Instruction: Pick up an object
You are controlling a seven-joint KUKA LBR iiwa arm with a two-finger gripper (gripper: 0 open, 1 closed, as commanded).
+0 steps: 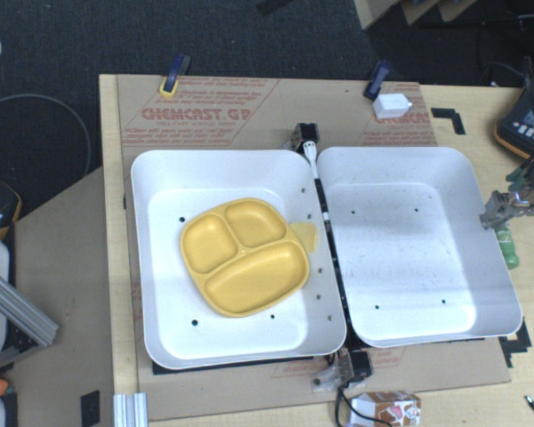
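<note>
I see one candidate to lift: a yellow plastic divided plate [245,256] with three compartments, lying flat and face up in the left white bin [160,185]. It sits a little toward that bin's right side and is turned at a slant, with the large compartment toward the near edge. A small yellowish tab or scrap [304,236] pokes out from under its right rim; I cannot tell if it belongs to the plate.

I judge the plate to be light, stiff and smooth, likely slippery under metal fingers, and not fragile. Flat on the bin floor, it offers no broad face to pinch. My best bet is the raised outer rim or one of the ridges dividing the compartments, approached straight down with fingers astride the wall. A grip near one edge would probably let it tilt or swing.

The right white bin [463,310] lies just beside it on the counter [116,149]. The hand [501,210] sits at that bin's right rim, well apart from the plate, and I cannot tell its state.
</note>
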